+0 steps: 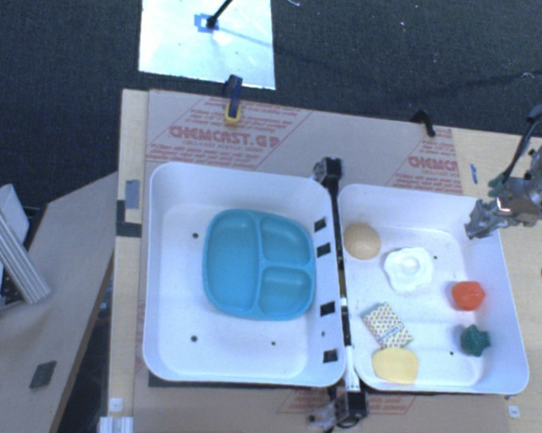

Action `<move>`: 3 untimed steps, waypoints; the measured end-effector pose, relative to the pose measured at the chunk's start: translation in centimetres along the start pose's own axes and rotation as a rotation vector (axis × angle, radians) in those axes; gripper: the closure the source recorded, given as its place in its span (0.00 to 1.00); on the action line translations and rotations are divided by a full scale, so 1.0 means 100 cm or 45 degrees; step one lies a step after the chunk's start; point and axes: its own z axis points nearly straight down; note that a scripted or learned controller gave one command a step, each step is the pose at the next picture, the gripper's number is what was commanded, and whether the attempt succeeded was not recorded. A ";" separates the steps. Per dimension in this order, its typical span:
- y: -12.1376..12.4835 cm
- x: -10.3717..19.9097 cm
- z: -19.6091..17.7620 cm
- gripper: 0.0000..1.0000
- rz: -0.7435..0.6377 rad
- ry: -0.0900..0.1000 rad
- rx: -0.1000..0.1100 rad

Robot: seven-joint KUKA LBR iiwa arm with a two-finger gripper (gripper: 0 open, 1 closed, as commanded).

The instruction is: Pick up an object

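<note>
The right bin [511, 314] holds several small items: a tan round bun [362, 240], a white fried egg [408, 267], an orange-red piece [468, 295], a dark green piece [473, 340], a patterned wafer [386, 324] and a yellow piece [396, 365]. My gripper [484, 221] hangs above the bin's far right corner, up and right of the fried egg and above the orange-red piece. Nothing shows between its fingertips.
The left bin [170, 250] holds a blue divided plate [259, 263]. A black clip strip [331, 262] runs between the two bins. A metal sheet [207, 28] lies beyond the bench. A yellow clamp [233, 102] sits at the back edge.
</note>
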 end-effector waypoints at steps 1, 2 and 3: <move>-0.003 0.058 0.007 1.00 -0.005 0.005 0.007; -0.021 0.112 0.019 1.00 -0.005 0.005 0.010; -0.031 0.158 0.012 1.00 -0.005 0.005 0.008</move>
